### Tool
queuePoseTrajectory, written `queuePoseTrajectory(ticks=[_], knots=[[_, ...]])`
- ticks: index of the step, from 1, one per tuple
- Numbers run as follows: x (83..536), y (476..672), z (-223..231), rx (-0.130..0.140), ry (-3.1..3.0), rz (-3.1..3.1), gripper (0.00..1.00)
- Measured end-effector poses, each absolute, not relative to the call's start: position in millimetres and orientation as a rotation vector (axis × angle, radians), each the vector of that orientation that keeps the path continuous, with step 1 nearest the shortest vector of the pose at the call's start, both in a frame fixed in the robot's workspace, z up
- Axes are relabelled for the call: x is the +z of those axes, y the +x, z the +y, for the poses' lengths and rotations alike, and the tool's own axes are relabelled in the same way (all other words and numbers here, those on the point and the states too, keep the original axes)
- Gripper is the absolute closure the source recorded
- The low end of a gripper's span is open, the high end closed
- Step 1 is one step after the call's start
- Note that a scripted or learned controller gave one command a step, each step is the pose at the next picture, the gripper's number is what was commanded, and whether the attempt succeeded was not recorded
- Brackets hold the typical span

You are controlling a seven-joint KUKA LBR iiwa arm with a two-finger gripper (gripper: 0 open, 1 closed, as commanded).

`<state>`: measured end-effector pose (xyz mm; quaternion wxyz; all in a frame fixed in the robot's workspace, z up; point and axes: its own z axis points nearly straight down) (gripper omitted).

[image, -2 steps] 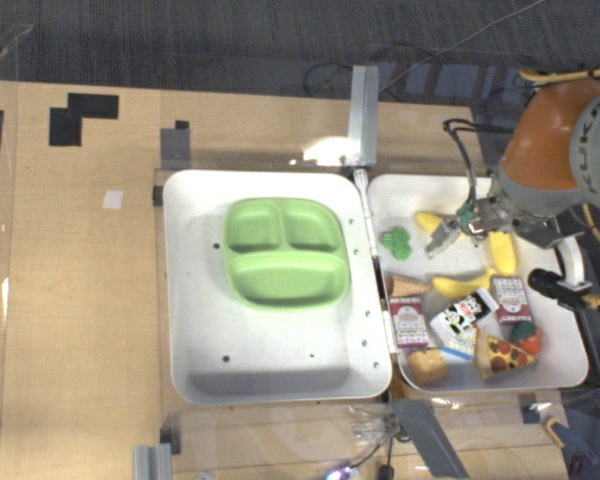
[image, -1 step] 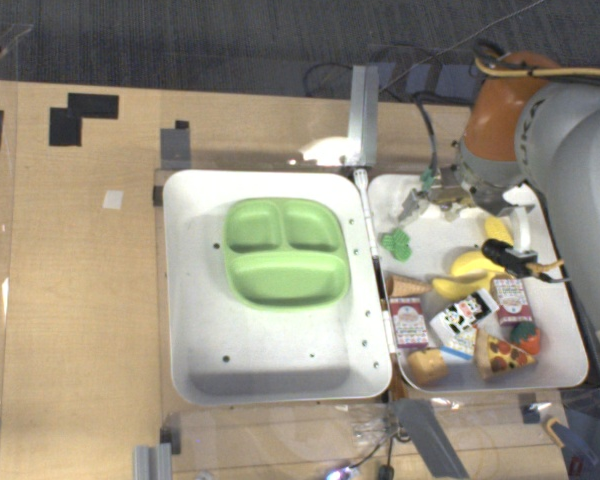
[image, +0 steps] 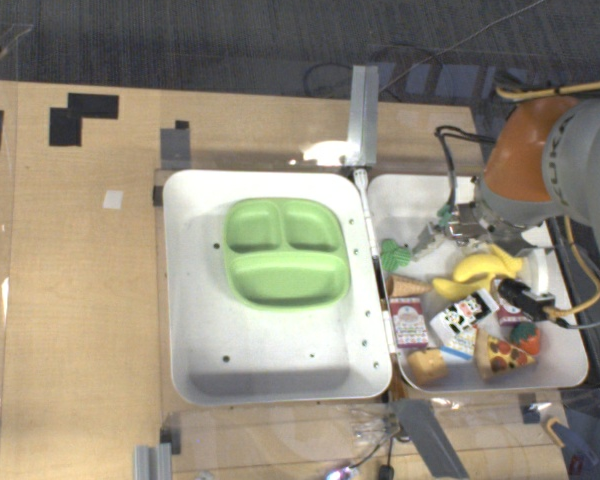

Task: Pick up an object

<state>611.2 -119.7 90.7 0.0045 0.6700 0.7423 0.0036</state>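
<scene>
Seen from above in the right bin (image: 420, 196) — gripper (image: 442, 230), whether open or closed impossible to tell, poised just up-left of a yellow banana (image: 480, 268) lying lengthwise left to right — toys crowded below.

No legible text

The small boxes (image: 410, 320) in the right bin (image: 570, 368) carry printing, but it is too small to read.

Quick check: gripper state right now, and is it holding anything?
Gripper: open or shut cannot be told; low in the right bin, just above the banana; nothing visibly held.
</scene>
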Motion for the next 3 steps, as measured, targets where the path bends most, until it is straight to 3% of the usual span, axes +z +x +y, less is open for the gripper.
queuePoseTrajectory(ticks=[1,2,3], knots=[[92,522.0,-194,0.009,2.123,2.295,0.00],[148,540.4,-194,0.005,2.487,1.913,0.00],[90,607.5,-182,0.010,2.407,2.002,0.00]])
